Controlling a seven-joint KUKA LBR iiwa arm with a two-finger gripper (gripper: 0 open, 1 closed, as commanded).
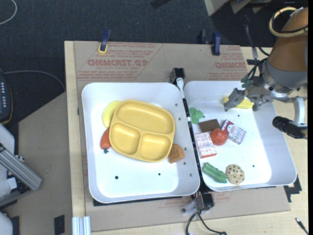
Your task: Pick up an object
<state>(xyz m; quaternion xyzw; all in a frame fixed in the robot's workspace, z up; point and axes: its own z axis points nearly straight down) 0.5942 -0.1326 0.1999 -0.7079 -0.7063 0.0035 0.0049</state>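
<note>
Right bin (274,146): yellow object (244,103) beneath claw (243,98)

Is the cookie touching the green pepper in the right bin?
Apart. The camera view shows a thin strip of white bin floor between the cookie and the green pepper.

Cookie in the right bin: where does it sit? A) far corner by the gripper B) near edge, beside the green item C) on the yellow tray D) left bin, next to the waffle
B: the cookie lies at the near edge of the right bin, just right of the green item, well away from the gripper.
</note>
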